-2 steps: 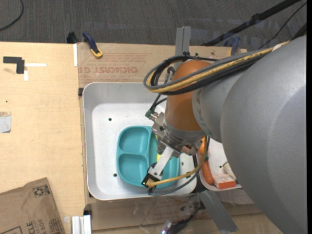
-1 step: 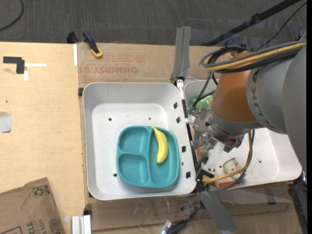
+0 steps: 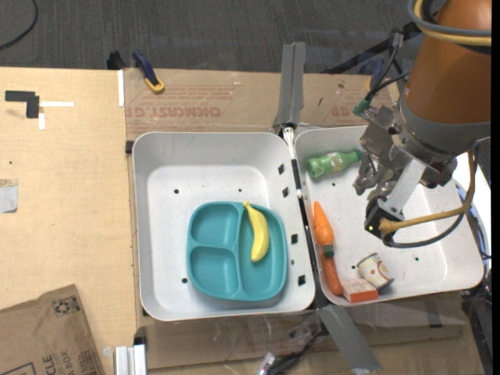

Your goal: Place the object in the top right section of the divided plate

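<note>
Yellow banana [image 3: 258,233] lies in the teal divided plate [image 3: 219,270], right section, well left of the pincer [image 3: 371,184]; seemingly delivered. Pincer open or closed: cannot tell.

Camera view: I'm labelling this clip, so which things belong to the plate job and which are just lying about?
Job: divided plate; banana, lying in its right side; gripper, over the right bin.
Lying about: green bottle, carrots, small carton, orange box, all in the right bin.

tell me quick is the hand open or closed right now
Hand: cannot be told whether open or closed; it hangs over the right bin.
</note>
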